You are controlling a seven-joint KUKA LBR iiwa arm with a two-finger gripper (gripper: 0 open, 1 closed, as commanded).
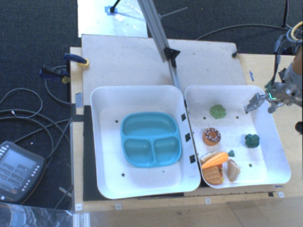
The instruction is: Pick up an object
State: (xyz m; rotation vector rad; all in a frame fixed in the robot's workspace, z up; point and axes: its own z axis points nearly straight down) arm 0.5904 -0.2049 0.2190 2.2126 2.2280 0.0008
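Gripper (263, 104) at the frame's right edge, fingers spread and holding nothing, hovers over the right bin's (279, 141) upper right rim. Below it and apart lies a dark green broccoli piece (252, 140), probably the nearest candidate. Further left sit a light green piece (218, 111) and a sprinkled donut (211, 136); a carrot (215, 159), waffle (212, 175) and beige piece (233, 170) crowd the lower corner. A blue divided plate (151, 139) fills the left bin (106, 126).
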